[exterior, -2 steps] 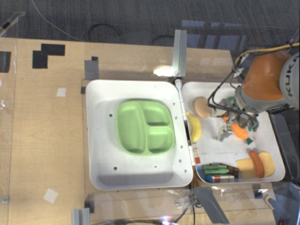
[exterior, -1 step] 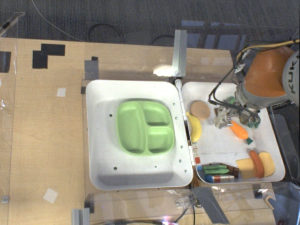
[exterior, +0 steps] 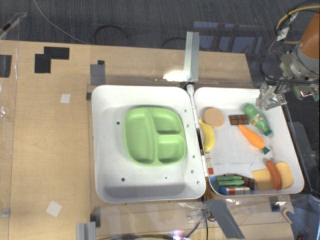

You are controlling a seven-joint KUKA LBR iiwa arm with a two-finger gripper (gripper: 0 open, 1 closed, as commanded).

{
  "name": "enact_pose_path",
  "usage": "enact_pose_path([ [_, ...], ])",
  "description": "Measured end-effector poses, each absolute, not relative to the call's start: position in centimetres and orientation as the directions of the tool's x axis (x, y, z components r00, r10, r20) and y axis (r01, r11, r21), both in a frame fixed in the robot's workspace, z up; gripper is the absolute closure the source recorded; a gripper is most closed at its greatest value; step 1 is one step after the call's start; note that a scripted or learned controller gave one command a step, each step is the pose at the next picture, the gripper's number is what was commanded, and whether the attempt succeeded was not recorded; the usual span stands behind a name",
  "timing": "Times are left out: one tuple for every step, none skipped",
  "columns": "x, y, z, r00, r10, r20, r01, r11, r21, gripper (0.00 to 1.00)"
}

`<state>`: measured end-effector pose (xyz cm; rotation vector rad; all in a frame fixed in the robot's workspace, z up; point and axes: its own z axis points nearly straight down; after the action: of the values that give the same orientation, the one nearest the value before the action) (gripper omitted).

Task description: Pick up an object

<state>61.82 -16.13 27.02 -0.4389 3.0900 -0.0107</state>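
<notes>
Gripper point(exterior: 271, 98) above right bin point(exterior: 295, 149), near green bottle point(exterior: 257, 118).

Green divided tray point(exterior: 152, 135) in left bin point(exterior: 107, 184); wooden bench point(exterior: 45, 149).

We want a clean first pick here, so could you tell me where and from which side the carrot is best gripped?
Grip the carrot across its thick orange middle, coming straight down from above. It lies flat and slanted, clear of the green bottle and chocolate bar, so fingers probably fit either side; the green tip looks too thin.
</notes>
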Motion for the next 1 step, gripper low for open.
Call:
enact_pose_path([
  [61.69, -16.03, 26.55, -0.96, -0.279, -0.012, -0.279, 0.96, -0.004, 0.0],
])
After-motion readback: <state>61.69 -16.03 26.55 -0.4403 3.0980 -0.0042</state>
